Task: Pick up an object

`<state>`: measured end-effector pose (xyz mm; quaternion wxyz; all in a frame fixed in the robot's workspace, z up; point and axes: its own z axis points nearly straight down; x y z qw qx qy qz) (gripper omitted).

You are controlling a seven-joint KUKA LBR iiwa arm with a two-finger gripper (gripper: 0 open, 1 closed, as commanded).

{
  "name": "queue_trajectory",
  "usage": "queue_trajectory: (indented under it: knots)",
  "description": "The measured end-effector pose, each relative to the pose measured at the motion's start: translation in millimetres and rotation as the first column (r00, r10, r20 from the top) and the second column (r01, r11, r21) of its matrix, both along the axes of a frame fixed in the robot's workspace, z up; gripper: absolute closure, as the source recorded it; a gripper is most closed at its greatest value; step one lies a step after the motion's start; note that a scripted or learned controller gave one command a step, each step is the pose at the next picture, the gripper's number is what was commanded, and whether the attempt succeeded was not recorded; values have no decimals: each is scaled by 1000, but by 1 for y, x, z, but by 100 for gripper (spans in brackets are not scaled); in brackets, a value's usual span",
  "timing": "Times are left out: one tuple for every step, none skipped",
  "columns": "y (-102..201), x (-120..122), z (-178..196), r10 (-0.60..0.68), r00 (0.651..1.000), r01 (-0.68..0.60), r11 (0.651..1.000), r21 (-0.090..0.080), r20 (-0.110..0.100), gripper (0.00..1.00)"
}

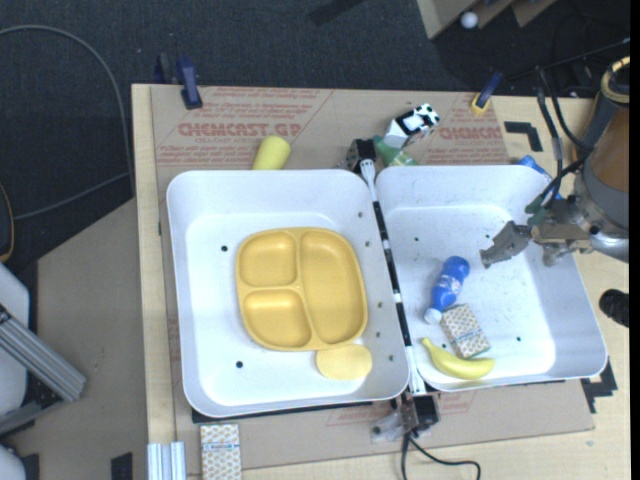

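Pincer (pixel 503 248) of mine hangs over the right bin (pixel 560 363), holding nothing; whether it is spread or pressed together, I cannot tell. Just beside its tip, lower left: blue bottle (pixel 447 286), then small box (pixel 465 330) and banana (pixel 457 362). Left bin (pixel 200 268) holds a yellow divided plate (pixel 300 288) and yellow disc (pixel 344 361).

Red print on the brown board (pixel 300 118) behind the bins reads "CHEMCAST GP", partly repeated at right.
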<state>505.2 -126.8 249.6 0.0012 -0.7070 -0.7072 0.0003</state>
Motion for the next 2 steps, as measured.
queue_trajectory:
  knots:
    - [34, 44, -79, 0, 1000, 0, 1000, 0, -1, 0]
    - [24, 68, -165, -1, 1000, 1, 1000, -1, 1, 0]
